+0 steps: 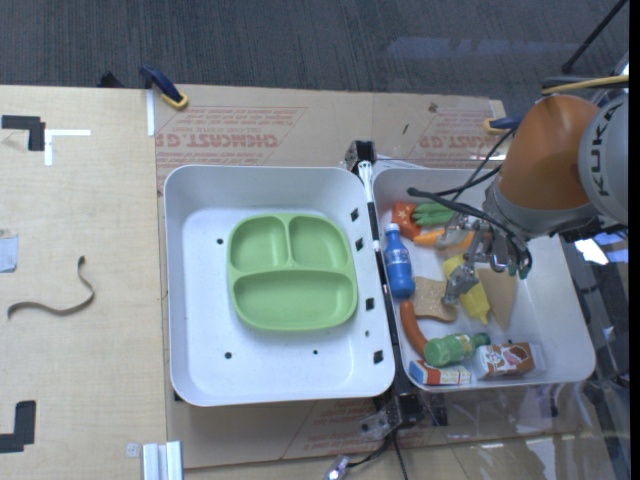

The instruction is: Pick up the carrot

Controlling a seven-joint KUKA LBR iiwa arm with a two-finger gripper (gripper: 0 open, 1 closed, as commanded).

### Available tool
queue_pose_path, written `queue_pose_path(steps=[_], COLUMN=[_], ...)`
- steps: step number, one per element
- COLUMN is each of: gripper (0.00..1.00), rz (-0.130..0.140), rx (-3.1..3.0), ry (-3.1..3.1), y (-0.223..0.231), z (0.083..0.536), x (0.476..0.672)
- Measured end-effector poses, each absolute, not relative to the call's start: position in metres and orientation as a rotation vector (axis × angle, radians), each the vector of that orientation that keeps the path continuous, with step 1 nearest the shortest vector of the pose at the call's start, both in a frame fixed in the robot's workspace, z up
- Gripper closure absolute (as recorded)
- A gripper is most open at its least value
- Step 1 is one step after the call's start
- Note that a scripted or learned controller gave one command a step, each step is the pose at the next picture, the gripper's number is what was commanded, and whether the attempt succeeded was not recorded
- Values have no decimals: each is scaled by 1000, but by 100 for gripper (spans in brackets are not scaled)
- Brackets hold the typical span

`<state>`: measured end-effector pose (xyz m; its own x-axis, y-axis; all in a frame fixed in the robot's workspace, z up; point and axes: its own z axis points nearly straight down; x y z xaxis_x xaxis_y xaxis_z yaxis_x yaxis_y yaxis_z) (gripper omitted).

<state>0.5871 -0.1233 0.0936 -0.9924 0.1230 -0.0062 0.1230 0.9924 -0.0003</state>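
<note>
Camera view: orange carrot [418, 220] with green top lies in right bin [560, 363]; claw [458, 290] grip unclear

One fixed camera looks down at a slant on both white bins [180, 298], the arm [560, 158] entering from the right.

Dark grey carpet [320, 28], wooden bench [70, 188]

Green plate [293, 273], blue bottle [398, 265]
</note>
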Motion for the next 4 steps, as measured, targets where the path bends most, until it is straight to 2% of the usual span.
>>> queue_pose_path(steps=[1,2,3,4], gripper=[0,0,0,100], rz=[-2,0,2,-2], rx=[979,1371,1695,1685], ry=[2979,2823,2648,2643], y=[-166,-204,-218,-219], z=[94,94,94,106], x=[613,639,656,658])
